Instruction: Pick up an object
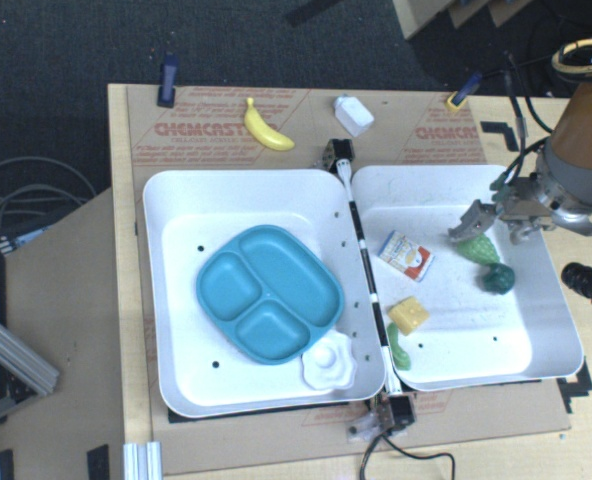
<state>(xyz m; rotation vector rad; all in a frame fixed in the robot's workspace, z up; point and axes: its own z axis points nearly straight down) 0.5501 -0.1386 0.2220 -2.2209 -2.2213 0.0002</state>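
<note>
My gripper (pixel 494 230) hangs over the right side of the right bin (pixel 446 190), with the arm coming in from the right. Its fingers (pixel 467 226) stand open. A light green object (pixel 479 249) lies just below and between them, touching the bin floor as far as I can see. A dark green lump (pixel 497 279) sits right beside it, a little nearer the front. A small white, red and blue carton (pixel 406 255) lies left of the gripper. A yellow block (pixel 409 315) and a small green piece (pixel 400 356) rest near the bin's left wall.
The left bin (pixel 166 200) holds a blue divided plate (pixel 266 293) and a white object (pixel 326 366) at its front right corner. On the bench behind the bins lie a banana (pixel 266 128), a white block (pixel 354 115) and a blue clip (pixel 167 80).
</note>
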